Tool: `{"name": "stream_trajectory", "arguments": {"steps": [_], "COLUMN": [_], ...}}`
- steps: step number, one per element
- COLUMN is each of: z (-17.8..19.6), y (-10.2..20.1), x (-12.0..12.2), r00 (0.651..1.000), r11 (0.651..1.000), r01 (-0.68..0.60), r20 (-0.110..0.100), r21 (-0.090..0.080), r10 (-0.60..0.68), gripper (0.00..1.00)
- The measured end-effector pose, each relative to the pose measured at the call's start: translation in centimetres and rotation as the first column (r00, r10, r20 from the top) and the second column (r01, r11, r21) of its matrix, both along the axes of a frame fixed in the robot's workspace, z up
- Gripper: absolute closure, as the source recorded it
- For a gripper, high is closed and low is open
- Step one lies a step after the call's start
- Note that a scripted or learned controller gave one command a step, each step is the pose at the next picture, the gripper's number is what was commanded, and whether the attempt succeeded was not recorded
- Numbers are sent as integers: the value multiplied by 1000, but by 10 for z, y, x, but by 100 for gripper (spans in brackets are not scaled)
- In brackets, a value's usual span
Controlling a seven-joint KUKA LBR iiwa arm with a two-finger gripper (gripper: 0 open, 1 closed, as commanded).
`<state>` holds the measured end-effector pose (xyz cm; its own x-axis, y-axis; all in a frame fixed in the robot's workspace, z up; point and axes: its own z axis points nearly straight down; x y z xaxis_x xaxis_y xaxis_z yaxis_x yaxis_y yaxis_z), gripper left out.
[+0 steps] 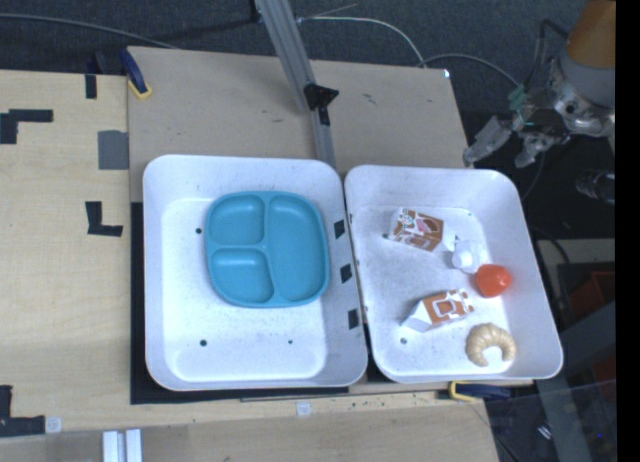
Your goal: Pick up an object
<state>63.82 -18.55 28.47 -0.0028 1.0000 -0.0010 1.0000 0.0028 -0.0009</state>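
The right bin (520, 250) holds two small orange-and-white cartons, one at the back (416, 229) and one nearer the front (441, 309). A red tomato (492, 279) lies by the right wall with a small white piece (464, 254) just behind it. A tan croissant (490, 344) rests in the front right corner. My gripper (505, 142) hangs off the bench, beyond the back right corner of that bin, with nothing between its fingers. The arm's orange band (592, 35) is at the top right.
The left bin (170, 340) carries a blue three-compartment plate (268, 248). A grey metal pole (288, 40) slants in from the top and ends between the bins. Cables run across the dark floor behind the bench.
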Motion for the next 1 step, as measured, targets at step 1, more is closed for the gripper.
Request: {"name": "stream_trajectory", "arguments": {"steps": [1], "z": [0], "y": [0], "x": [0], "r00": [1000], "r11": [1000], "r01": [0], "r20": [0], "r21": [0], "r10": [0], "gripper": [0]}}
